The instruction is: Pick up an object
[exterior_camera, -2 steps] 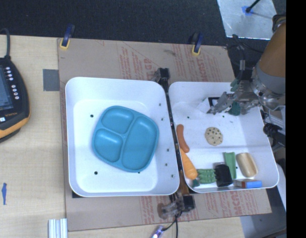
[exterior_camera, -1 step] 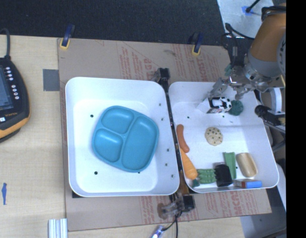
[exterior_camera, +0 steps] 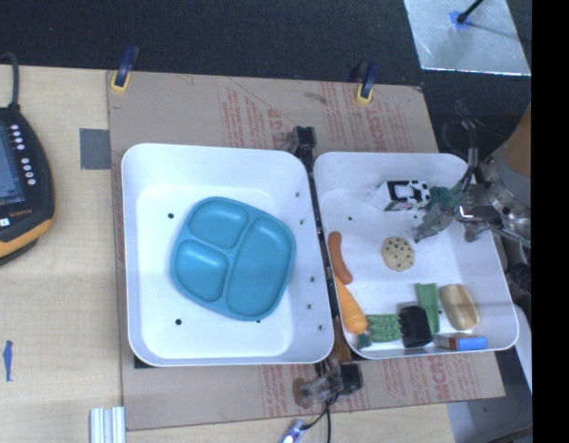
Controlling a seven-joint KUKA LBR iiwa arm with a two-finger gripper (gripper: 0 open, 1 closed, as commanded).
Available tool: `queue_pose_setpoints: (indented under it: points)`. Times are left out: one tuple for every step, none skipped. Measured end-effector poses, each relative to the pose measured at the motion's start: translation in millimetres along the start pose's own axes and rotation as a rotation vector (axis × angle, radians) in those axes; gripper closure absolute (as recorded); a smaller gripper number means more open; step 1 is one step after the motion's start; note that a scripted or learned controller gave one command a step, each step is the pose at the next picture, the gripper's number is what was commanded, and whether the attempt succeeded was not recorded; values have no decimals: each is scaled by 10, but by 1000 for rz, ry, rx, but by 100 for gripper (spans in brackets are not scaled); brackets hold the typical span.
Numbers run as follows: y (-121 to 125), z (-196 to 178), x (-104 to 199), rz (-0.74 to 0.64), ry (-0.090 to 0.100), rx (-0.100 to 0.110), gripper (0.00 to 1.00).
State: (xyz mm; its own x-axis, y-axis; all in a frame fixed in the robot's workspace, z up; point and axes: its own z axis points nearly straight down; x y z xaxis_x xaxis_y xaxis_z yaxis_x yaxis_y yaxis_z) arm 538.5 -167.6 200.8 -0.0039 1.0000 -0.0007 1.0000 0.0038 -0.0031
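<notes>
White plastic forms both bins. The right bin (exterior_camera: 482, 247) holds a cookie (exterior_camera: 397, 253), hot dog (exterior_camera: 339, 257), carrot (exterior_camera: 350, 308) and bread roll (exterior_camera: 459, 305). The gripper (exterior_camera: 443, 214) hovers right of the cookie, nothing between its spread fingers. A blue divided plate (exterior_camera: 233, 257) fills the left bin (exterior_camera: 146, 330).

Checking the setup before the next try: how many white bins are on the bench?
2. The left bin holds a blue divided plate; the right bin holds the small objects.
</notes>
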Motion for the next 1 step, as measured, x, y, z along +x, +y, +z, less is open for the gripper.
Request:
queue_pose_setpoints:
  points:
    - [569,778,-44,-3,0,1,0]
